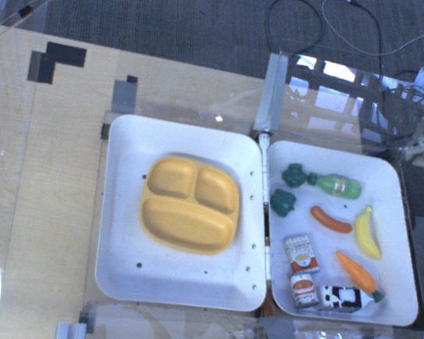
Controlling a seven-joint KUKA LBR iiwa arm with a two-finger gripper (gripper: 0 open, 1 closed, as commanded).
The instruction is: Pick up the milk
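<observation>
Lying flat, apparently: milk (pixel 346 299) | right bin (pixel 403 221), near corner | just beside can (pixel 303 290), carrot (pixel 356 272)

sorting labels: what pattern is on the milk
Black and white cow patches, on the milk in the camera view.

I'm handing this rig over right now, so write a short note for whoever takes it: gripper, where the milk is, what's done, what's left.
Gripper: cannot tell its state from the camera view.
Milk: the black-and-white milk carton lies on its side near the front edge of the right bin, beside the small can and just below the carrot.
Left bin holds the yellow divided tray.
Done: nothing; the milk is not lifted.
Left: reach in, grasp the milk, lift it.
</observation>
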